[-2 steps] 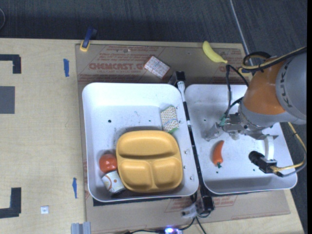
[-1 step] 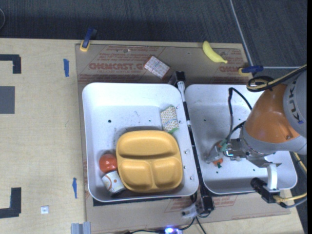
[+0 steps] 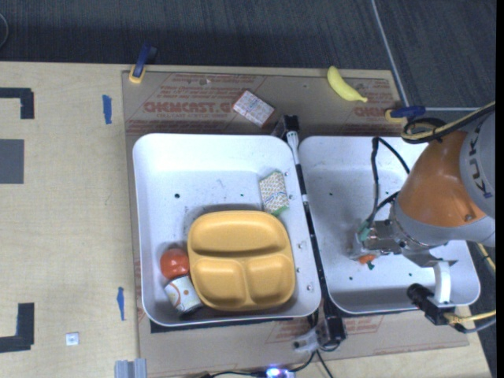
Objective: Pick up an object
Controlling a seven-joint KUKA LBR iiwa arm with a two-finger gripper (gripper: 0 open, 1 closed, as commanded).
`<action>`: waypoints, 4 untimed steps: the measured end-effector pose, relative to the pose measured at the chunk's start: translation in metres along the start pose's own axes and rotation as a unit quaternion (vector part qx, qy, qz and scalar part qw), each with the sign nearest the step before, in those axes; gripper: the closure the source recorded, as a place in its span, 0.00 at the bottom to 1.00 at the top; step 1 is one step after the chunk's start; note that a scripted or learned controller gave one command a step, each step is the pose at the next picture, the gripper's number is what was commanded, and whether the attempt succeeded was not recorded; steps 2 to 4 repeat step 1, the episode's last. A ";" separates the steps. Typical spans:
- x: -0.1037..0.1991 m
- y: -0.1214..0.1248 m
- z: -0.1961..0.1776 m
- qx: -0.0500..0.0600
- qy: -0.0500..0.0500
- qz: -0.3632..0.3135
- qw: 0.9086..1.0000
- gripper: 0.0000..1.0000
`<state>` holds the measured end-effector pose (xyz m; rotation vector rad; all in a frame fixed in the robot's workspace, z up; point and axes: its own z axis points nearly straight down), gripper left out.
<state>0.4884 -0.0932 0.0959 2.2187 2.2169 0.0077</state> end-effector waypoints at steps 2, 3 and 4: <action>0.058 0.034 -0.089 0.003 0.000 -0.001 1.000 1.00; 0.058 0.034 -0.089 0.003 0.000 -0.001 1.000 1.00; 0.058 0.034 -0.089 0.003 0.000 -0.001 1.000 1.00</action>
